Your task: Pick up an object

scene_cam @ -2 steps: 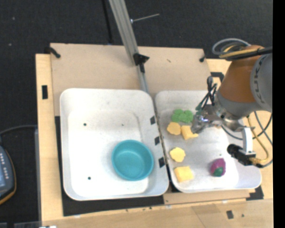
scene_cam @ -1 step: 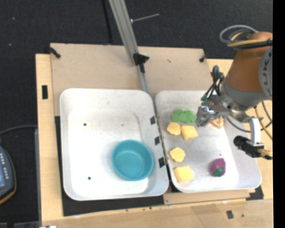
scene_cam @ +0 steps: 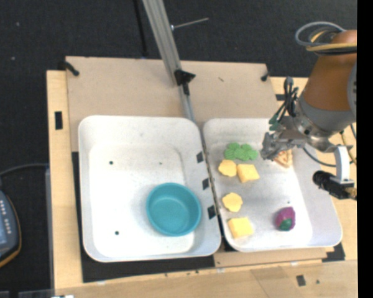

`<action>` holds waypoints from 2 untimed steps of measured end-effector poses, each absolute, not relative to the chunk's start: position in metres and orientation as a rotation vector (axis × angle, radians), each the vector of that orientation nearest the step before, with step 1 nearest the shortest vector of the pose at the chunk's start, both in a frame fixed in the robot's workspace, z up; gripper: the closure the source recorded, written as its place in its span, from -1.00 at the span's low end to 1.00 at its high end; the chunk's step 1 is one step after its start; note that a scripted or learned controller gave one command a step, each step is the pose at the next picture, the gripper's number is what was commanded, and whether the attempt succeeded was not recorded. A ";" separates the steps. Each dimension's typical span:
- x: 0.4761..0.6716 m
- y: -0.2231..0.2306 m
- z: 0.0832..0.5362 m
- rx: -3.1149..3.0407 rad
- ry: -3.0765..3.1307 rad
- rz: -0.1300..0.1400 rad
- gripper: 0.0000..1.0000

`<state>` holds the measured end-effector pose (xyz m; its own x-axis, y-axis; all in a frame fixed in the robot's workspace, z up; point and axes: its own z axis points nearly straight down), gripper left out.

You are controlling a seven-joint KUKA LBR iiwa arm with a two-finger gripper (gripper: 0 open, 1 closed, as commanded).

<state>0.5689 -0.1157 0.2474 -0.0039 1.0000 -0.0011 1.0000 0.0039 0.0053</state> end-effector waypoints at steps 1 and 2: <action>0.590 -0.071 0.236 2.214 2.227 0.002 1.00; 0.610 -0.020 0.248 2.212 2.228 0.005 1.00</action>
